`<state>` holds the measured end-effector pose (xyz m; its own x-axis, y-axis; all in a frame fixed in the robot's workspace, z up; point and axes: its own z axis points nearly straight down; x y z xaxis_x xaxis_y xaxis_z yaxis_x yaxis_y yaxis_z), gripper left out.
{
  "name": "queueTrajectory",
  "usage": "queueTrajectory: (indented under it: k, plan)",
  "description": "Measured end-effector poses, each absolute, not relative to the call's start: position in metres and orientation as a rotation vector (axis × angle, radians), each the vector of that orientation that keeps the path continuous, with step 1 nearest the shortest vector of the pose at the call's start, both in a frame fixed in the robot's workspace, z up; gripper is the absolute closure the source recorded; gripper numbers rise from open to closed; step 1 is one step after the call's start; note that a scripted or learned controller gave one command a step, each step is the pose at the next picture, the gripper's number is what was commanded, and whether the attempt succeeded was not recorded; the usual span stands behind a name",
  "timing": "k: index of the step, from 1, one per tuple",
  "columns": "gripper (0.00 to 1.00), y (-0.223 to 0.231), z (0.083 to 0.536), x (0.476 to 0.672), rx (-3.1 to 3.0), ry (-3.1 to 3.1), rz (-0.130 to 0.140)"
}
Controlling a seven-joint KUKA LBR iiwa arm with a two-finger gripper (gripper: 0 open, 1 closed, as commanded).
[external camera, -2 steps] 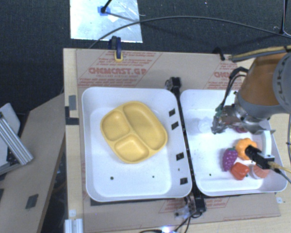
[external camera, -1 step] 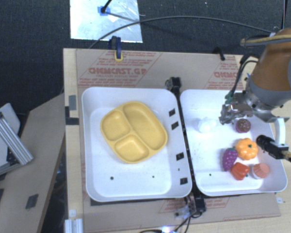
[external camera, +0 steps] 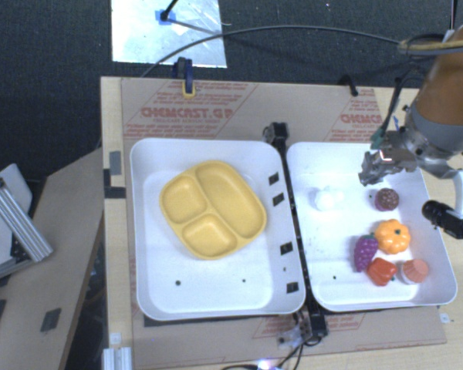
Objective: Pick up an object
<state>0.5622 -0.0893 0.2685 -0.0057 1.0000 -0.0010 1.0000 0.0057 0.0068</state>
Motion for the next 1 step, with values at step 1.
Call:
queueTrajectory:
  k: [1]
  plan:
    - [1.00, -0.0460, 0.2694, 0.5832, 2.210, 2.229, 0.006]
